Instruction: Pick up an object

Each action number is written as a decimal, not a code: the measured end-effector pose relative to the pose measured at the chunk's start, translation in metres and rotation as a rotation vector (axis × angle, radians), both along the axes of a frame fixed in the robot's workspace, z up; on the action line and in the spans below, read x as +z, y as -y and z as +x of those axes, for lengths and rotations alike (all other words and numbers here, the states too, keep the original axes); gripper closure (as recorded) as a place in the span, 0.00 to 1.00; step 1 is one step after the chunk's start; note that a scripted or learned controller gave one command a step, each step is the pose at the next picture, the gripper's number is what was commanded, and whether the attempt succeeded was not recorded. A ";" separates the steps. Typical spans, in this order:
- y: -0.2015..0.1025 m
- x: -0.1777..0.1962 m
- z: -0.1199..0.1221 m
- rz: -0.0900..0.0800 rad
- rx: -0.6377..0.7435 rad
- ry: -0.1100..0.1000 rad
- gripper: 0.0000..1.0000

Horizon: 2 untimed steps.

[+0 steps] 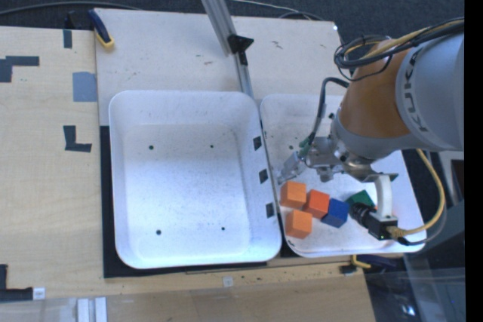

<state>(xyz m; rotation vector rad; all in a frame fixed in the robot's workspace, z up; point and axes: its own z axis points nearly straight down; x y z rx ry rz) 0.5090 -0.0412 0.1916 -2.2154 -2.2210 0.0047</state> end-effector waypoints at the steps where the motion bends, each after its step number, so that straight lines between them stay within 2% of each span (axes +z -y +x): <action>1: 0.054 -0.072 -0.018 -0.004 -0.007 0.006 0.00; 2: 0.051 -0.100 -0.013 -0.003 -0.001 0.005 0.00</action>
